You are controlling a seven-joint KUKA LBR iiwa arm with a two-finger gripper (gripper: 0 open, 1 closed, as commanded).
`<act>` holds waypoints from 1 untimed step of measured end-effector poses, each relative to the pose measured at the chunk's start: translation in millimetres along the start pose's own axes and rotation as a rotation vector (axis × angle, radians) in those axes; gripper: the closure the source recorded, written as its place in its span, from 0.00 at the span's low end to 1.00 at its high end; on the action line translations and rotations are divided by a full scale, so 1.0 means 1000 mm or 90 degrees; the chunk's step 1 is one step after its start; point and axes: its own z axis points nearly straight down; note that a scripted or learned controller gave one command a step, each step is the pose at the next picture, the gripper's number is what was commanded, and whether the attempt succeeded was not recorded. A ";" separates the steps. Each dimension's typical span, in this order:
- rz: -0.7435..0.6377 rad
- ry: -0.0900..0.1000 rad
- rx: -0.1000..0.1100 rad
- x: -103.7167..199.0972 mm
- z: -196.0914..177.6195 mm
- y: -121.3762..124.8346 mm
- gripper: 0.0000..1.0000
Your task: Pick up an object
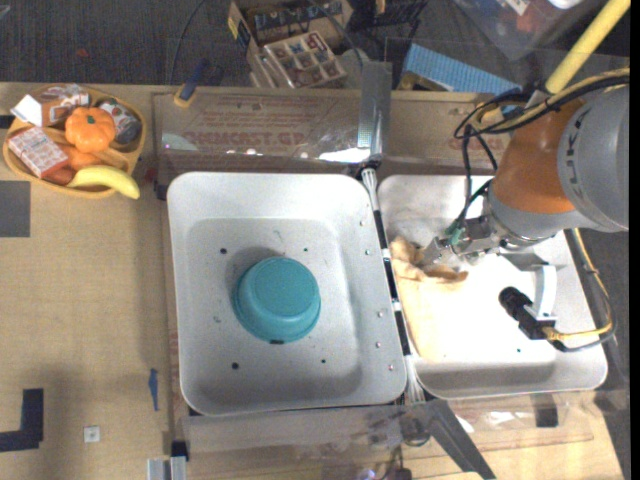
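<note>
Right, camera view: the claw point(443, 253) is down in the right bin point(500, 353), near its upper left corner, tips at or just above a pale tan object point(428, 268) lying flat on the bin floor. Whether the claw is wide, narrow or pinching anything, I cannot tell; the wrist and cabling cover it.

Step in hand, as I judge it: closing on that tan object. To do it well:
- Centre the tips over the object's thickest part before closing. It's flat and low, so a shallow descent will skate over it.
- Go right down to the floor, then close. Lift straight up and check it comes along.
- Mind the bin wall just to the claw's left; it leaves little room for the outer finger.

Materials and shapes: the tan object looks thin, floppy and irregular, possibly cloth or a soft toy, but it's too blurred to name. It would likely crumple under a pinch, not slip. Bins are smooth white plastic, shallow, with rounded corners.

Well left of the claw, in the left bin point(200, 368), a teal bowl point(278, 298) sits upside down: round, hard, glossy, poor for a two-finger pinch.

Far left, beyond both bins, a dish of toy fruit point(75, 148) sits on the bench.
</note>
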 end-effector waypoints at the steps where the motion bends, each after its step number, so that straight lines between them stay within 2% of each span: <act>1: 0.002 -0.001 -0.002 -0.002 -0.010 0.000 1.00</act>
